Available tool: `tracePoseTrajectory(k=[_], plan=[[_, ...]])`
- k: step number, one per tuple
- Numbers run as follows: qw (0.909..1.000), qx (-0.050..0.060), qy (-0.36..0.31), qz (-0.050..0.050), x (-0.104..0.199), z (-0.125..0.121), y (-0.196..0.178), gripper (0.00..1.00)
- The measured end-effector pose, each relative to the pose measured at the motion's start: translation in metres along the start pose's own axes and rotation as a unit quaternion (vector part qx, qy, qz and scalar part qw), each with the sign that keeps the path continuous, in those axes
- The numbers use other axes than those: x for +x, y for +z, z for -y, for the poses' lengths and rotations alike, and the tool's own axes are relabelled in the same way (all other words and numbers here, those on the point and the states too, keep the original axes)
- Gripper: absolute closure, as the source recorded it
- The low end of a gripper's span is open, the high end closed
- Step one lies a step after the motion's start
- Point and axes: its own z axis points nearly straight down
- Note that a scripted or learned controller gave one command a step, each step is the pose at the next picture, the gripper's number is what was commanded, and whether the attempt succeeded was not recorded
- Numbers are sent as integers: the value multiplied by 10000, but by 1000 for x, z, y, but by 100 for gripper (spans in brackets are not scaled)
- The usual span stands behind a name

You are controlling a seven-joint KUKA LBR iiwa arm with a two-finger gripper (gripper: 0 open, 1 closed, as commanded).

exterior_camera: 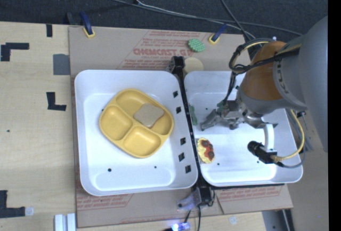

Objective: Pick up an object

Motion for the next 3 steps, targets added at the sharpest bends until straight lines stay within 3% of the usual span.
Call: tracePoseTrajectory(k=[1, 3], plan=[[10000, -14, -3, 6, 0, -1, -12, 100], [10000, -19, 4, -3, 2, 8, -99, 100]])
